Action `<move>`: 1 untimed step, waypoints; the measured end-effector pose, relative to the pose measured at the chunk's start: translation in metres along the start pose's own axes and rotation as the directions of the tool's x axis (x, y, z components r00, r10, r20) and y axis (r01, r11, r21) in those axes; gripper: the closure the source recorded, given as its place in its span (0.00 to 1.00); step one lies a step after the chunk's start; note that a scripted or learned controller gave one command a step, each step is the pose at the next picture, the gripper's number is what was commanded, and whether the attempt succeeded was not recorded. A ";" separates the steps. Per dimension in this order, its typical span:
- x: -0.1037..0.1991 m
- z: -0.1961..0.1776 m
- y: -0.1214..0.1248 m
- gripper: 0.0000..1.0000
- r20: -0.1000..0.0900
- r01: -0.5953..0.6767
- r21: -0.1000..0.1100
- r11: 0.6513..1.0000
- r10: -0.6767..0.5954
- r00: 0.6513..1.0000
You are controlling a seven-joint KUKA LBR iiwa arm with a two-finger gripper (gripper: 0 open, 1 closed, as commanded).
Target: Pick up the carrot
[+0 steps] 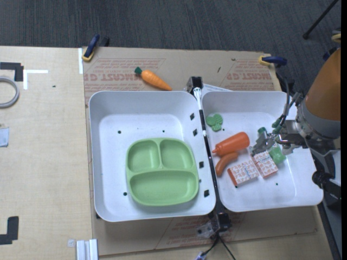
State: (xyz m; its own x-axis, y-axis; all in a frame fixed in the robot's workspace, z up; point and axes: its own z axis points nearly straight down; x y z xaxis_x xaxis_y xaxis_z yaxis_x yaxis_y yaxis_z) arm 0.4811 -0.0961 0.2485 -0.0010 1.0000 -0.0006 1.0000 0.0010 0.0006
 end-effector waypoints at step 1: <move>0.086 0.056 0.013 0.00 -0.001 0.100 0.001 0.995 -0.100 0.995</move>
State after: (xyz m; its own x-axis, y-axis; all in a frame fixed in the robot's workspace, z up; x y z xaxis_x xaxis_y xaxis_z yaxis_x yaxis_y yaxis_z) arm 0.4940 -0.0104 0.1921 -0.1011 0.9949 0.0002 0.9949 0.1011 -0.0005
